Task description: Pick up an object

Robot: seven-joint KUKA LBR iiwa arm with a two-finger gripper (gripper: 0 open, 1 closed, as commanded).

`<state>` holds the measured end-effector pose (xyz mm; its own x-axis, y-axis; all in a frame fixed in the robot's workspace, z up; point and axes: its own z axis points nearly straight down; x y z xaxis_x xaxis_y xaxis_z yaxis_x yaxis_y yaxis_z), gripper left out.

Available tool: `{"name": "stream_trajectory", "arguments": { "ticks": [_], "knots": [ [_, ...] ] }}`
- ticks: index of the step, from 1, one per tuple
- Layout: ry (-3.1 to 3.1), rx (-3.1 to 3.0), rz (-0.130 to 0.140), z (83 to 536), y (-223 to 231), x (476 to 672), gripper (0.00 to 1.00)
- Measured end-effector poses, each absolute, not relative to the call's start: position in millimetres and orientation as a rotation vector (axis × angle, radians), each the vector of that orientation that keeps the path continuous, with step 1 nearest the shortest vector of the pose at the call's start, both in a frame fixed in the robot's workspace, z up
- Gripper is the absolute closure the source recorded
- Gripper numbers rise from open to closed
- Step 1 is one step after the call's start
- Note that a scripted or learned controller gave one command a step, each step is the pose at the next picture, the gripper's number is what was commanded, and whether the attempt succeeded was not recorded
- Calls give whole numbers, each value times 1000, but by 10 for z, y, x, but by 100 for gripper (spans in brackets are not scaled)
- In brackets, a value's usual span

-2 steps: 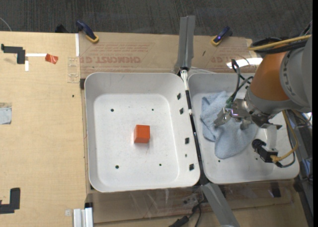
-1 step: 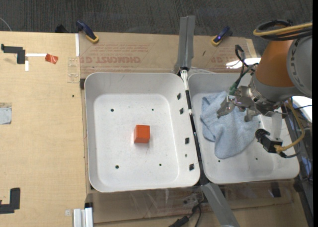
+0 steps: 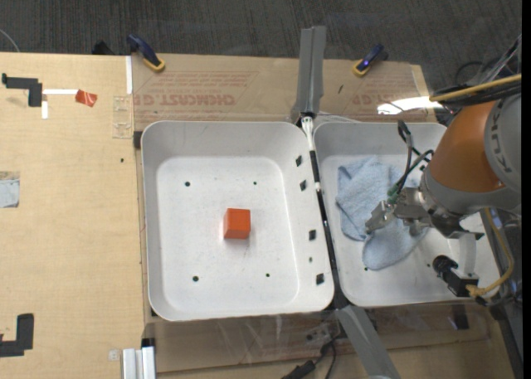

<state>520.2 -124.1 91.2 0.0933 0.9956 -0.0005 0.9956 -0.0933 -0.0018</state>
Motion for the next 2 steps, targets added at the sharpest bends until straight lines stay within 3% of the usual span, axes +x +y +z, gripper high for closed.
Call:
{"name": "stream_trajectory", "arguments": {
  "ticks": [1, 2],
  "knots": [
    [-2009, -2414, 3, 911, -1194, 5577, 0],
    [-2116, -2322, 4, 914, -931, 5778, 0]
  ]
}}
